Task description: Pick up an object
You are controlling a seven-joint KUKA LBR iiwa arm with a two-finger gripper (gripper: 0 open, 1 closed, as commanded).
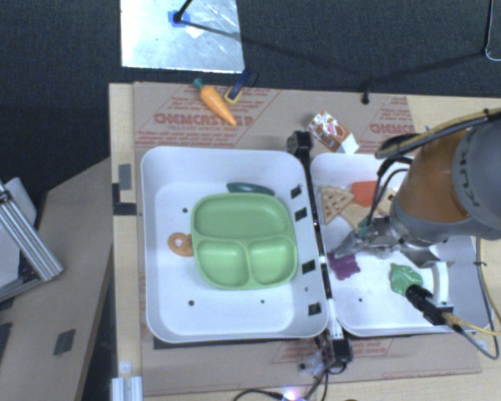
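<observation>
While I watch from above, the gripper [356, 242] hangs low in the right bin [351, 320], w/ the purple piece [344, 266] just beside and below its tip, toward the near wall. Can't tell its state; nothing seen held. One arm, so no choice there.

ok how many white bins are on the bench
2. The left bin holds a green divided plate; the right bin sits beside it, under the arm.
</observation>
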